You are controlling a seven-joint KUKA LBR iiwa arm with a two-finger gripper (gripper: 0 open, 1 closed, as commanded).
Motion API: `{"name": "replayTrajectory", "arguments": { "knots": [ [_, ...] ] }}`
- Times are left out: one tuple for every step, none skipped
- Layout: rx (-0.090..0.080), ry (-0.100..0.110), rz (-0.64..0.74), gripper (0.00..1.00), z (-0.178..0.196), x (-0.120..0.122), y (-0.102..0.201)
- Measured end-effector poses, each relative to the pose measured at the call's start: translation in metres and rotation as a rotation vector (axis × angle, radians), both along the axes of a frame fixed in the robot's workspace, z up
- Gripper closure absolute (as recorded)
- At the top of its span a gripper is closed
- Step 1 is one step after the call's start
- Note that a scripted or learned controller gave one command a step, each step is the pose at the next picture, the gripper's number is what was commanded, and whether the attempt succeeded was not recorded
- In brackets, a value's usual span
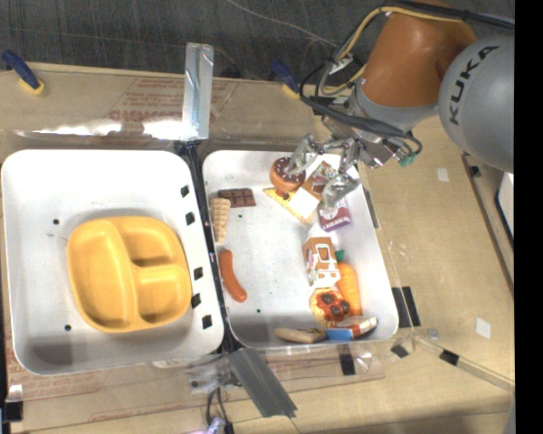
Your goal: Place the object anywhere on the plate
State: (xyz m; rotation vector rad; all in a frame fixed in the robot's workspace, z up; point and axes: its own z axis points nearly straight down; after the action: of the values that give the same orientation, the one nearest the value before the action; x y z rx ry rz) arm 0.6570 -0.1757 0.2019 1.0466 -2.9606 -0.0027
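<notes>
**Gripper lowered over the far clutter of the right bin; plate unloaded**

The gripper (324, 172) was seen at the far end of the right bin (271, 297), its metal fingers (337, 188) spread and pointed down among a cluster of toy foods. No item could be made out between them, so nothing was judged to be held. Directly beneath and beside the fingers lay a brown chocolate donut (286, 175), a yellow wedge (299, 204) and a small purple-based piece (336, 218); which of these was being targeted could not be told.

Further out in the same bin were noted a chocolate bar (237, 197), a waffle cone (220, 217), a sausage (232, 275), a small carton (321, 260), a carrot (349, 284) and a bread stick (300, 334).

The yellow compartment plate (127, 269) was set in the left bin (36, 188), well apart from the gripper, with nothing on it.

The step in hand was judged to be the pick, not yet secured. For the next move, a closing on one piece would be required, followed by a lift clear of the divider and a carry leftward over the plate.
</notes>
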Motion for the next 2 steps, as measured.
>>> {"name": "replayTrajectory", "arguments": {
  "knots": [
    [-0.002, -0.003, -0.373, 1.00, 0.026, -0.031, -0.014],
    [-0.002, -0.002, -0.647, 1.00, 0.037, -0.057, -0.034]
  ]
}}
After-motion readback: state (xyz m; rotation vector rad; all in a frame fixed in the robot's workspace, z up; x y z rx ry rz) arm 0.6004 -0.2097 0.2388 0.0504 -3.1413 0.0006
